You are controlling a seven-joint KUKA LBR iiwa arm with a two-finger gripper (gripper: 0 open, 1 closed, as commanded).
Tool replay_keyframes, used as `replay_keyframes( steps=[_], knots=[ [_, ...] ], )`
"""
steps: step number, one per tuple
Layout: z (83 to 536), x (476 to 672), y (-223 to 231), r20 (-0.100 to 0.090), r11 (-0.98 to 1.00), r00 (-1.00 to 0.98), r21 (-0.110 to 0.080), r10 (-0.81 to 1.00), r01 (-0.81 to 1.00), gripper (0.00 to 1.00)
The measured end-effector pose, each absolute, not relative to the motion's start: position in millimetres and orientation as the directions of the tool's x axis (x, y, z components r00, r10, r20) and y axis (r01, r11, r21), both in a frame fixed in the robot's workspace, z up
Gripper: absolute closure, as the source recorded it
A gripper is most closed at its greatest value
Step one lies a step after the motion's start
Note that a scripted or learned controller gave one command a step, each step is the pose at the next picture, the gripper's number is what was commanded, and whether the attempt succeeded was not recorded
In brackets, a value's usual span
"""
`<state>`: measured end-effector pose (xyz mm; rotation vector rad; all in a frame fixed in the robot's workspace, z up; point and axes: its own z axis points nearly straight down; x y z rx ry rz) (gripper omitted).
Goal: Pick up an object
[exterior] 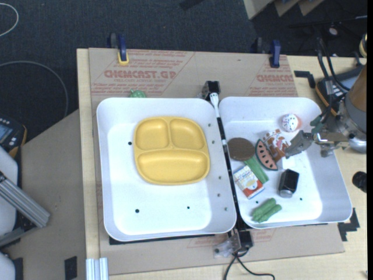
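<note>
Risk first: crowded right bin (326, 212), with the melon slice (267, 154) jammed against a printed toy (275, 140), the brown disc (240, 149) and a green block (256, 171) — easy to nudge two at once or clip a neighbour and lose the pick. Gripper (298, 144) low over the bin's middle, at the toy's right edge; open or shut, cannot tell, nothing seen held. Likeliest target that melon slice: long axis running upper left to lower right, curved rind toward the disc. Black box (288, 182) and green pod (265, 210) apart — safer picks.
</note>
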<state>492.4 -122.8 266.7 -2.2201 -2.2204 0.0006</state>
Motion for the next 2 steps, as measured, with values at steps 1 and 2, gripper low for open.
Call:
replay_keyframes(
  steps=[1, 2],
  knots=[
    [148, 477.8, -130, 0.003, -0.002, 0.002, -0.007, 1.000, 1.000, 0.00],
    [163, 479.8, -130, -0.001, -0.002, 0.002, 0.004, 1.000, 1.000, 1.00]
  ],
)
